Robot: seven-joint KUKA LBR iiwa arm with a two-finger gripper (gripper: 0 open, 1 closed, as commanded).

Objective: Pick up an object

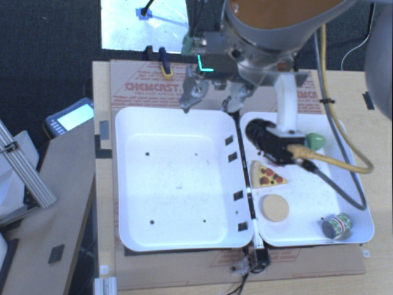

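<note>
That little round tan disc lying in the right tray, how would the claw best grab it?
The tan disc lies flat on the bin floor, so probably straight down from above, fingers closing across its rim on opposite sides. The pizza slice toy sits close behind it, so pinching left-to-right looks safer. The gripper hangs open above the bins' far edge.

Both bins (pixel 172 134) are seen as smooth, glossy white plastic. Printed brown cardboard (pixel 147 88) is laid beneath. The can (pixel 337 225) looks metallic; the round cookie (pixel 275 207) appears matt.
</note>
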